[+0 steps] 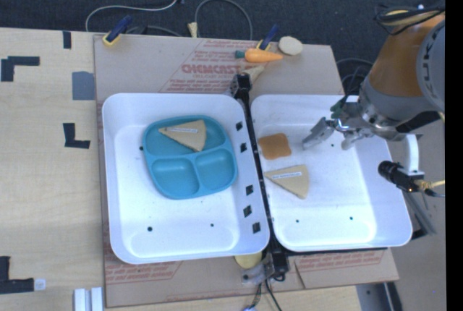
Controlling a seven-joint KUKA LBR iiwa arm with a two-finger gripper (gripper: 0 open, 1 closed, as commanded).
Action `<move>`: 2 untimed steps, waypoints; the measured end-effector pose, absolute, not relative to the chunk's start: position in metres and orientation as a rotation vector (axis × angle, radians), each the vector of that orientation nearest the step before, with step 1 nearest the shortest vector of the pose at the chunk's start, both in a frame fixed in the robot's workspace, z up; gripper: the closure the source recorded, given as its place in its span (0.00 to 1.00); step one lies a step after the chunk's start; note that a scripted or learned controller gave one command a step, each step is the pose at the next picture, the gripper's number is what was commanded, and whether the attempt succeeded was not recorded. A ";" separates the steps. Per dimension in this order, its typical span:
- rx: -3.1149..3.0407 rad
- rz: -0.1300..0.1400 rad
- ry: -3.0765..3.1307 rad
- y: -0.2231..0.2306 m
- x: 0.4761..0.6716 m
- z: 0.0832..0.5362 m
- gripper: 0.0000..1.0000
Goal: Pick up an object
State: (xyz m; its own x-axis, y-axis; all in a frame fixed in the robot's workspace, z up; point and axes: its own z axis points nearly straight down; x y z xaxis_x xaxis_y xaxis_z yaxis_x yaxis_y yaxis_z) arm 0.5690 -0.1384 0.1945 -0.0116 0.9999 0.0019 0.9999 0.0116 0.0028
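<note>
In the right bin (376,230) lie a brown toast-like square (275,146) near the divider and a tan sandwich wedge (290,180) just below it. My gripper (333,139) hovers over the upper middle of the right bin, to the right of the brown square, with its two grey fingers spread apart and nothing between them. In the left bin (123,230) a blue divided plate (190,158) carries another tan wedge (186,134) in its top compartment.
An orange carrot toy (262,55) and a pale round object (290,45) lie on the cardboard behind the bins. A black divider strip (249,158) runs between the bins. Cables loop across the dark floor at the back.
</note>
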 end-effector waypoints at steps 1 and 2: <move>2.225 -0.005 2.224 -0.120 0.548 0.095 0.00; 2.206 0.013 2.226 -0.063 0.610 0.190 0.00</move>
